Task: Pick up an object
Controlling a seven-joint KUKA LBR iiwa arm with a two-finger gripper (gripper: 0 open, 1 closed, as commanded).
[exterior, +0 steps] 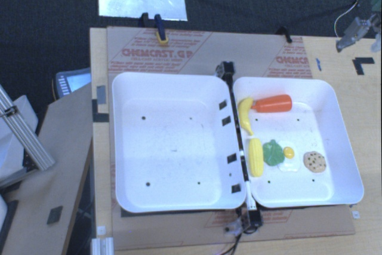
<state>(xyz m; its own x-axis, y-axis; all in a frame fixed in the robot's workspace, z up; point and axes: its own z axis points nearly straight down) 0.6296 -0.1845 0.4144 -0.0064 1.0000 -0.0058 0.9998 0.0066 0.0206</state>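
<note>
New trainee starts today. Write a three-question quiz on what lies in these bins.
1. True or false: the banana lies in the left bin.
2. Which item touches the banana's upper end? A) cookie B) carrot C) fried egg
3. Fill in: the broccoli lies between the corn cob and the ____.

Key
1. False; it lies in the right bin, along the left wall.
2. B
3. fried egg
</note>
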